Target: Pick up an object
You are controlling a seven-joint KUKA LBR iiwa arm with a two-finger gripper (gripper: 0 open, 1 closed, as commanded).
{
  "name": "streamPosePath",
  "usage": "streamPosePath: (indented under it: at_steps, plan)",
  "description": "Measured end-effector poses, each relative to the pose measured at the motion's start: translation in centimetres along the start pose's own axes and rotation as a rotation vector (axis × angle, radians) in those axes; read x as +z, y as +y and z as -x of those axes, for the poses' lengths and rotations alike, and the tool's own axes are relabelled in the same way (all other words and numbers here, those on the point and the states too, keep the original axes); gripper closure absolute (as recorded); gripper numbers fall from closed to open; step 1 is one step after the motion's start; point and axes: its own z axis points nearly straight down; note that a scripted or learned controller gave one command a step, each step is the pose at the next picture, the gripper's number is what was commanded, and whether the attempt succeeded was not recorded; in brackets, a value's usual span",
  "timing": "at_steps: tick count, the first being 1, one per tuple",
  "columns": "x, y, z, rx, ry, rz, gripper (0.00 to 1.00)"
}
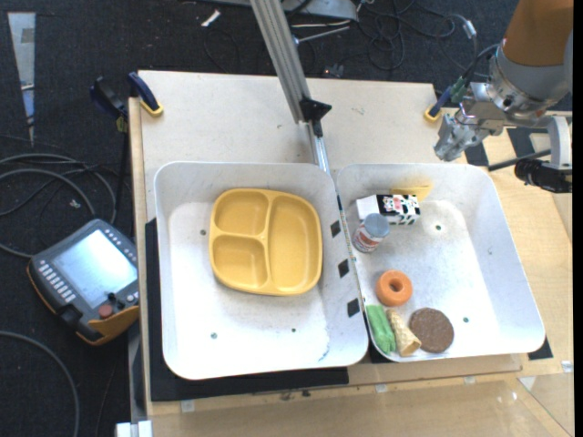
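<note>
The right bin [496, 244] holds a black-and-white milk carton [390, 208], a yellow cheese wedge [412, 191], a small red-and-grey can [370, 234], an orange donut [394, 288], a brown cookie [431, 330], a green pod [380, 329] and a tan piece [404, 332]. My gripper [449, 146] hangs above the bin's far edge, up and to the right of the carton, with nothing seen between its fingers.
The left bin [182, 271] holds a yellow divided tray [267, 241]. A slanted metal pole [284, 48] rises behind the bins. Yellow clamps [146, 94] sit at the bench's back corners. A teach pendant [86, 280] lies on the floor to the left.
</note>
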Motion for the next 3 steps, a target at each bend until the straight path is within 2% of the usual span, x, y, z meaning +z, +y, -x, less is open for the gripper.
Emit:
streamPosePath:
  at_steps: [3]
  plan:
    - [2.9,-3.5,-18.3,-0.002,0.001,-0.003,1.00]
